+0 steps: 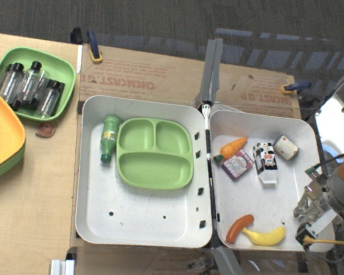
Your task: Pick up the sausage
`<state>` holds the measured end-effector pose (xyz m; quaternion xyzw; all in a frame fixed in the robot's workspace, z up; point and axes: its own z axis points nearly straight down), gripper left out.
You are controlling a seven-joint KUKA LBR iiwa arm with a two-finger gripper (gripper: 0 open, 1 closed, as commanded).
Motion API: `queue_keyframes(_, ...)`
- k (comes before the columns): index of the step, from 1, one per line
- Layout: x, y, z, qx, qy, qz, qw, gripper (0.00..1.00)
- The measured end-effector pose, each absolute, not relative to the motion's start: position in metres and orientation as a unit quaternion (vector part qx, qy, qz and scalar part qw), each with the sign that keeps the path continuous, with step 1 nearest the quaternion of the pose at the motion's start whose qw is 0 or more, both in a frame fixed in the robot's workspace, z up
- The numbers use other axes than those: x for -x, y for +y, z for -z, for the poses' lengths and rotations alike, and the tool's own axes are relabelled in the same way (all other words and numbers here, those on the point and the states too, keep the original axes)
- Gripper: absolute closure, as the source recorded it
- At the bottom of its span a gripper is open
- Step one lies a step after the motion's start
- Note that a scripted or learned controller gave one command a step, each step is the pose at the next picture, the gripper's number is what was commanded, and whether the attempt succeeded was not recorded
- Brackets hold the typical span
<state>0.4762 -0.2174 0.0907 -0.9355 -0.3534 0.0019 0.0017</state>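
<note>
Sausage [239,227], orange-red, lies at the near edge of the right bin [296,126], touching a yellow banana [265,236]. Just right, at the bin's rim, hangs the tool [313,211]; whether it is spread or pressed together cannot be told. Farther back sit a carrot [233,147] and small cartons. A grab could snag the banana instead.

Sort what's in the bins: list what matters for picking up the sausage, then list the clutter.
For the job:
sausage, in the right bin, touching the banana
gripper, at that bin's right rim

Just lying about:
banana
carrot
pink packet
milk carton
green bottle
green divided plate
</note>
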Motion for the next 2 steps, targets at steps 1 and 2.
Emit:
queue_keyframes(1, -0.476, -0.218, -0.091, 0.949, -0.314, -0.0014, 0.001, 1.00)
queue_keyframes(2, -0.514, -0.219, -0.090, 0.945, -0.326, -0.0015, 0.003, 1.00)
